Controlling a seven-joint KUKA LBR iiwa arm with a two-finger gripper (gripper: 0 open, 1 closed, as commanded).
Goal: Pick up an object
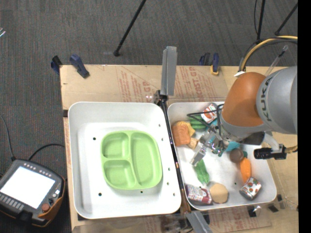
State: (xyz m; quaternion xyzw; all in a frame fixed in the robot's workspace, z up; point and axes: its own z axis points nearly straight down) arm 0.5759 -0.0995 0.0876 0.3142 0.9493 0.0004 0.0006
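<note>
My gripper (205, 149) hangs low over the middle of the right bin (268, 181), under the grey arm with its orange band (243, 106). It points down and to the left, just right of a brown bread-like piece (181, 132) and above a green leafy toy (201, 172). Around it lie a teal object (229, 147), a brown round piece (236, 155), an orange carrot (246, 169), a small printed can (250, 188), a beige ball (219, 193) and a dark packet (196, 194). I see nothing lifted off the bin floor.
The left bin (82, 125) holds a green divided plate (131, 160). A red-and-white can (210, 113) and a green item (197, 125) lie at the back of the right bin, partly under the arm. A grey post (169, 76) stands behind the bins.
</note>
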